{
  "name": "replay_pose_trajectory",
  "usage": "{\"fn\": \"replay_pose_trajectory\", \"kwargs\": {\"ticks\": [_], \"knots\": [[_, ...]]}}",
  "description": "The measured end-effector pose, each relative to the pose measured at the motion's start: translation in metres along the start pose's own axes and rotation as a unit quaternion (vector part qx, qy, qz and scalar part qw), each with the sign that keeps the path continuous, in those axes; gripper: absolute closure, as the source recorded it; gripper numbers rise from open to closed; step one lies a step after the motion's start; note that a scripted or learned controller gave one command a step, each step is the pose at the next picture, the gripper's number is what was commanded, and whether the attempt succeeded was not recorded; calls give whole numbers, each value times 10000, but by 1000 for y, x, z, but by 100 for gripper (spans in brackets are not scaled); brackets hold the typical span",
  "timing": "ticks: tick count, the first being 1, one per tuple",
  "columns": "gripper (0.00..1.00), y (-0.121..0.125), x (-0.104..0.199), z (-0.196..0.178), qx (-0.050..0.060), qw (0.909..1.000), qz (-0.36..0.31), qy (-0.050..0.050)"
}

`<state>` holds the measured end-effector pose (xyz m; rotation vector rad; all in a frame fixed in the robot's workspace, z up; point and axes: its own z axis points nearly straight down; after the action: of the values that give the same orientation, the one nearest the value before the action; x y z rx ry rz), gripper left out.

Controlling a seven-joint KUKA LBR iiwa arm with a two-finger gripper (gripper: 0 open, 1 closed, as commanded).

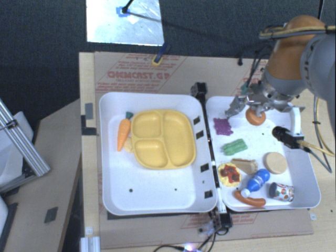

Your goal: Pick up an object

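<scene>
The tool [251, 105] hangs over the right bin [310, 185], fingers spread, an orange piece [256, 117] beneath; purple toy [223, 125] at eight o'clock.

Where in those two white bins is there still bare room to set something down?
Left bin: a wide bare strip along its near edge below the yellow tray, and some floor left of the carrot. Right bin: crowded, its near half packed with pizza slice, bottle, sausage and cup; small gap between the green piece and round biscuit.
</scene>
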<state>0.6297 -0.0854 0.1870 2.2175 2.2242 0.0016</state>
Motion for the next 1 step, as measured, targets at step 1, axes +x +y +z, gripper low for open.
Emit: {"fn": "replay_pose_trajectory", "kwargs": {"ticks": [1], "knots": [[0,4,-2,43,17,10000,6,0]]}}
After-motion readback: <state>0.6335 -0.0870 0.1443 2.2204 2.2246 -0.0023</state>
